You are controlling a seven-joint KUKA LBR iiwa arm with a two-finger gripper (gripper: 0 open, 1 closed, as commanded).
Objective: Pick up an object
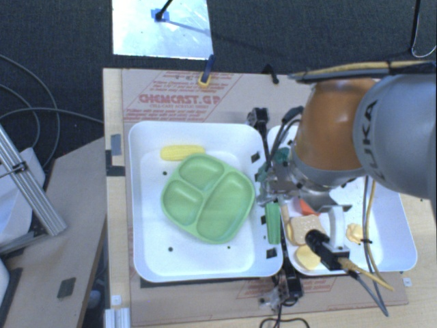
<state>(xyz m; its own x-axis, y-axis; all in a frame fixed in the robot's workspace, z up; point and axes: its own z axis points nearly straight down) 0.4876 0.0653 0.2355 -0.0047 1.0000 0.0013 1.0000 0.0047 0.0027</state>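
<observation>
The gripper (300, 207), its state impossible to tell, hangs over the right bin (403, 251); the toast (302, 228) below looks light and stiff, best pinched across its edges.

Red print on the brown cardboard sheet (184, 94), just above the left white bin (147, 183), reads "CHEMCAST GP" in large capitals; the smaller red lines around it are too fine to read. On the grey arm (396, 142), to the bin's right, are the letters "UKA".
</observation>
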